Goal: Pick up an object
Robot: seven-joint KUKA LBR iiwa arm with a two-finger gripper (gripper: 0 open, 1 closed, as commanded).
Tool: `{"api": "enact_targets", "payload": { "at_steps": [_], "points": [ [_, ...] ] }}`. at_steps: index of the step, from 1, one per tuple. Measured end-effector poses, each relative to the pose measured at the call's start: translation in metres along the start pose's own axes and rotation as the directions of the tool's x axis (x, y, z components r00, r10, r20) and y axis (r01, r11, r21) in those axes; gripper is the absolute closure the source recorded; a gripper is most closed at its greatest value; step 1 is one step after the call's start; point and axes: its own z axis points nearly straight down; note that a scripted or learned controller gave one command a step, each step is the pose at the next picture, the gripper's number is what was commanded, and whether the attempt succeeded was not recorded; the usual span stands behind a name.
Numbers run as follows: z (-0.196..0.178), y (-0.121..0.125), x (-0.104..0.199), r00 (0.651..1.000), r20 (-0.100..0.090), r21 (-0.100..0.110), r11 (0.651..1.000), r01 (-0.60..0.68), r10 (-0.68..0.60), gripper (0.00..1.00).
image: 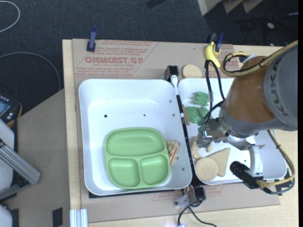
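My gripper (204, 137) hangs low over the left part of the right bin (279, 167), under the grey arm with its orange band. Green toy pieces (199, 106) lie just behind it near the bin's far left. In front of it sit a round tan disc (206, 168) and a pale wedge-shaped piece (220, 156). A small white piece (202, 150) lies right below the gripper. The arm's body hides much of the right bin.
The left bin (128, 98) holds a green three-compartment plate (136, 156) with a small tan object (172, 149) at its right edge. A tan disc (191, 71) lies on the bench behind the bins. Clamps and cables sit at the bench's far edge.
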Motion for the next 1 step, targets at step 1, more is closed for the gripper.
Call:
{"api": "enact_targets", "payload": {
  "at_steps": [1],
  "points": [
    [-0.0362,0.0015,0.0677,1.0,-0.003,-0.014,1.0,0.015,-0.015,1.0]
  ]
}}
